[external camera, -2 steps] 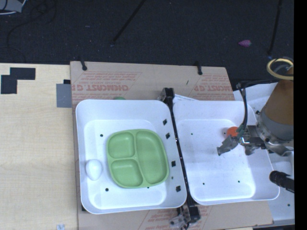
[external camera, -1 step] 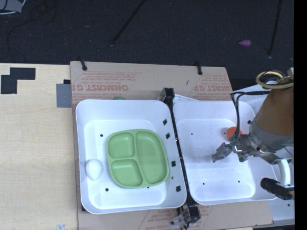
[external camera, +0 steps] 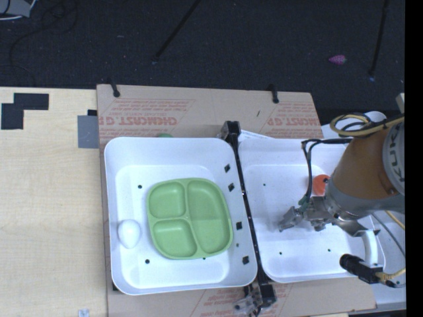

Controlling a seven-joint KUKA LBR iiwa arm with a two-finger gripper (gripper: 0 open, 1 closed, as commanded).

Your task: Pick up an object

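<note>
Behind both bins, cardboard (external camera: 198, 114) reads "CHEMCRST" (mirrored, partly legible).

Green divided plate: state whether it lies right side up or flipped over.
Right side up: the green divided plate lies flat in the left bin, its four compartments facing up.

Arm low from the right, tool (external camera: 291, 219) pointing left.

Both shallow bins, the left bin (external camera: 125, 170) and the right bin (external camera: 277, 256), look like smooth white plastic with a faint sheen, the green divided plate (external camera: 190, 217) like matt moulded plastic, the white ball (external camera: 129, 232) smooth and pale, and the board (external camera: 198, 114) beneath like printed brown cardboard on a pale wood-grain bench (external camera: 46, 210).
</note>
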